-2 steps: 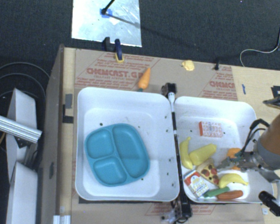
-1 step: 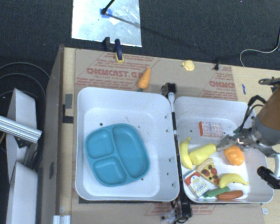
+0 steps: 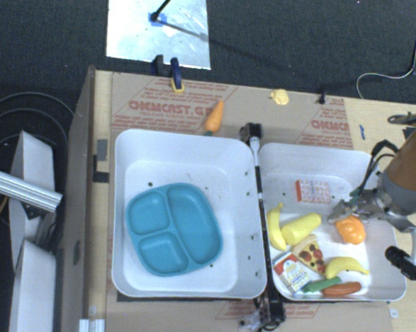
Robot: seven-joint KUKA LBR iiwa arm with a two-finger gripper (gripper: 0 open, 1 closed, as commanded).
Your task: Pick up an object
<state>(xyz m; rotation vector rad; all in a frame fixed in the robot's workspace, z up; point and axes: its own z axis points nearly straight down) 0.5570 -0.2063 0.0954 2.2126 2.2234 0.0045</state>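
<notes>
The right bin (image 3: 283,160) holds several toy foods. An orange fruit (image 3: 350,230) lies near its right wall. My gripper (image 3: 353,208) hangs just above and behind the orange fruit, on the arm reaching in from the right. A yellow pepper-like piece (image 3: 302,224) and a small banana (image 3: 275,229) lie left of the orange. Nearer the front lie a pizza slice (image 3: 311,253), a second banana (image 3: 347,266), a white packet (image 3: 295,274), a green piece (image 3: 321,284) and a red sausage (image 3: 342,290). I see nothing lifted.
A blue divided plate (image 3: 174,227) lies in the left bin (image 3: 195,150). A red-and-white label (image 3: 311,191) lies on the right bin's floor at the back. On the cardboard behind the bins are a toy carrot (image 3: 213,117) and a small yellow piece (image 3: 279,97).
</notes>
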